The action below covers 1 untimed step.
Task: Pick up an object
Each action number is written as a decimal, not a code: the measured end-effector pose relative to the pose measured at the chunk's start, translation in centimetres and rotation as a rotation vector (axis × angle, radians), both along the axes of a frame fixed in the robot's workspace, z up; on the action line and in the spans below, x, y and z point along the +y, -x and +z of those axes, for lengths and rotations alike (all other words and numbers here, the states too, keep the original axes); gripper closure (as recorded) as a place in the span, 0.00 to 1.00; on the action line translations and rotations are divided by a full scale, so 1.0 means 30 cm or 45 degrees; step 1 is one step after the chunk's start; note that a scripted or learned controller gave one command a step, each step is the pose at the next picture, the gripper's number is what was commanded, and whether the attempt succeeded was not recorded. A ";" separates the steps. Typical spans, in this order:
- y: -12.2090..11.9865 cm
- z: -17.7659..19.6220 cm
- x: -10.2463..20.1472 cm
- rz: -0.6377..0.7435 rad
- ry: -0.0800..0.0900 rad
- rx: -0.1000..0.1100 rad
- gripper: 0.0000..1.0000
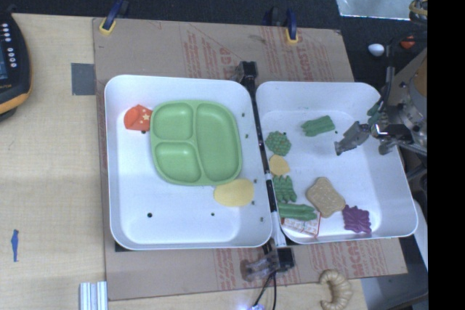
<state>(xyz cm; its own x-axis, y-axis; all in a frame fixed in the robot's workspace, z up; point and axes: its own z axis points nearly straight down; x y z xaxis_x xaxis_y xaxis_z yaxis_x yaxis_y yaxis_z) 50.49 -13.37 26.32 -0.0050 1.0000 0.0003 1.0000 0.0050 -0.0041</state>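
Gripper: the gripper (347, 142) is hanging over the right bin (392, 178), reaching in from that bin's right side; how its jaws are standing I cannot tell, and nothing is showing between them.

Likeliest target: the green pickle-like piece (318, 126) is lying in the right bin, just left of the gripper and slightly further back.

Key relation: that green piece is running its long axis roughly left to right with a slight tilt, so the gripper is coming at it almost end-on. By my reading, a short move left and back is what the pick is calling for, with the fingers turned across the piece.

Other pickings in the right bin: a cracker-like tan piece (325, 196) is sitting nearer the front, a purple grape bunch (356, 218) is lying at the front right, and a round green leafy piece (277, 143) is sitting by the left wall.

Left bin: the green divided plate (196, 142) is filling the middle of the left bin (123, 214), well apart from the gripper.

Progress: I judge the pick is not yet made.
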 end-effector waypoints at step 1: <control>0.043 -0.464 0.003 0.001 -0.003 0.008 0.00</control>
<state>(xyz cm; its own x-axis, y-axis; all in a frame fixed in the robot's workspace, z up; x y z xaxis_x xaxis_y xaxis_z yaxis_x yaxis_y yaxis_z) 49.20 -13.28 12.41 -0.0054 1.0000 0.0023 0.9999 0.0054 -0.0102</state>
